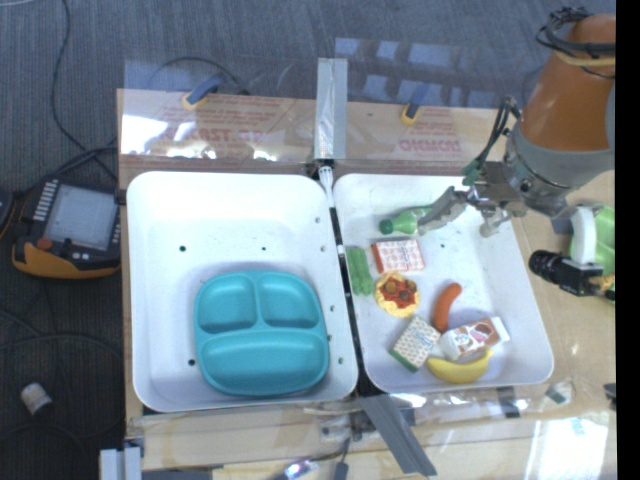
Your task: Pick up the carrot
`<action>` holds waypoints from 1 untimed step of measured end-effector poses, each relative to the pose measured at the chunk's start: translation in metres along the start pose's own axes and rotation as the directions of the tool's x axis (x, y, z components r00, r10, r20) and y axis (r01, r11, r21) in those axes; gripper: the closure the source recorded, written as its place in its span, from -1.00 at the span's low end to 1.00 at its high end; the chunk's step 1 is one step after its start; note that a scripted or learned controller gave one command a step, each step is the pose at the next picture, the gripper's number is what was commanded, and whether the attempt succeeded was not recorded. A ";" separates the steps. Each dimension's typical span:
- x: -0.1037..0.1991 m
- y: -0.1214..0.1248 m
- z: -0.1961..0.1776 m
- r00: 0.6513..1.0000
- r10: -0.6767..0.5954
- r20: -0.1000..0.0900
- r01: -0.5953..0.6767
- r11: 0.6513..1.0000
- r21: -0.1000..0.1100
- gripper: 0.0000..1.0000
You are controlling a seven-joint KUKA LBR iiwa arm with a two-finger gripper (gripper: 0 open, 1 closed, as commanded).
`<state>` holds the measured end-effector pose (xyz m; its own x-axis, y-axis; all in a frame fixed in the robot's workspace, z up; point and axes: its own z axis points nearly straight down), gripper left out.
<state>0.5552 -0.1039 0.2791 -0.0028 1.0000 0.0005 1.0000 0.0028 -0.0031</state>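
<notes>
The gripper [478,208] hovers over the right bin's [530,298] far edge, fingers apparently spread and holding nothing, though the view is soft. One carrot [447,306] lies mid-bin, nearer the camera and slightly left of the gripper, its long axis tilted. Beside the carrot: one pizza slice [397,294], one banana [458,369], one milk carton [471,339].

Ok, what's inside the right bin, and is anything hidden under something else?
The right bin holds a carrot, banana, pizza slice, green bottle, small carton and two flat packets. The carton overlaps the banana, hiding part of it.
</notes>
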 end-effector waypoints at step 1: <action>-0.024 -0.032 0.102 0.997 0.081 -0.001 -0.081 0.997 0.002 -1.00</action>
<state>0.5232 -0.1284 0.1768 0.0784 0.9969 0.0012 0.9969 -0.0784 -0.0049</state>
